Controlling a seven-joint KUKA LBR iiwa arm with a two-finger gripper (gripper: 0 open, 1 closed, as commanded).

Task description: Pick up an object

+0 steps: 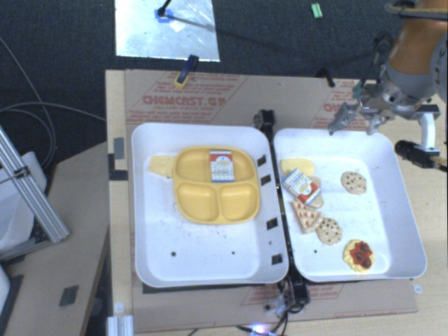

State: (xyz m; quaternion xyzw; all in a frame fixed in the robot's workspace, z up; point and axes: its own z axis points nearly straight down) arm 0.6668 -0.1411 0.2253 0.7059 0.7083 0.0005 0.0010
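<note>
My gripper [357,122] hangs above the far edge of the right bin [395,208], with its fingers spread and nothing between them. Below it in that bin lie a yellow cheese slice [299,165], a small white carton [297,183], a pizza slice [306,216], two chocolate-chip cookies [354,182] [328,230] and a round yellow tart with red topping [358,255]. The gripper is apart from all of them, nearest to the upper cookie.
The left bin [154,243] holds a yellow divided plate [215,194] with a small red and white carton [221,166] in its top compartment, and a cheese slice [160,165] beside it. A black divider [274,187] runs between the bins.
</note>
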